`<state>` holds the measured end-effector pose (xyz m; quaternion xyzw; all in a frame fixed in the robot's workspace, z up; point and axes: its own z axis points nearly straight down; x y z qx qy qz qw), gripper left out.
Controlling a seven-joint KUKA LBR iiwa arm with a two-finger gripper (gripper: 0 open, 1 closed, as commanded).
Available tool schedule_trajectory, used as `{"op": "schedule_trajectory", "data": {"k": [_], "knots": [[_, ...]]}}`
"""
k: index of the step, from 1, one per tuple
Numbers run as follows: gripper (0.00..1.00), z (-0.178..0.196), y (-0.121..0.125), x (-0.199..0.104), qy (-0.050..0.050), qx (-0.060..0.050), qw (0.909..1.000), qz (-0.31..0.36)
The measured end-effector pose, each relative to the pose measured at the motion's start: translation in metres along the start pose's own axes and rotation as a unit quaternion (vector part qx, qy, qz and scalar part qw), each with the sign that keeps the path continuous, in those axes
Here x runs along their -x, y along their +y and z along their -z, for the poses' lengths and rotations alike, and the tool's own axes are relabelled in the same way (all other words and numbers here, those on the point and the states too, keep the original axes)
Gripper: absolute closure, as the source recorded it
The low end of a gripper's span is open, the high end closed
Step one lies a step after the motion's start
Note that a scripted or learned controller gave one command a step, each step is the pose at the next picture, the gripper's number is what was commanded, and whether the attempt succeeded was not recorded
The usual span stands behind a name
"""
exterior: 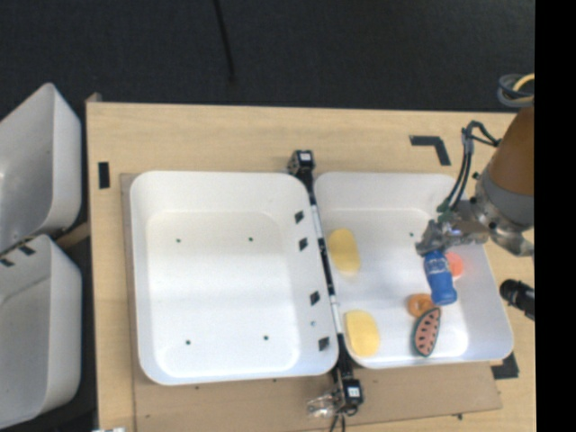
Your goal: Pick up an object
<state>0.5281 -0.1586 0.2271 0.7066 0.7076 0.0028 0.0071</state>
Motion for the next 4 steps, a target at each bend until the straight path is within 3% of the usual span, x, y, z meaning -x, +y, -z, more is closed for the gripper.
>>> {"op": "schedule_trajectory", "data": {"k": [1, 2, 3, 4], "knots": [[1.0, 0.161, 0.015, -0.002, 0.0, 0.003, 1.0, 0.001], [1.0, 0.029, -0.032, -0.07, 0.005, -0.014, 0.9999, 0.002], [1.0, 0.119, -0.036, -0.212, 0.005, -0.002, 0.9999, 0.008], [1.0, 0.094, 0.027, -0.252, 0.003, -0.005, 1.0, 0.002]]}}
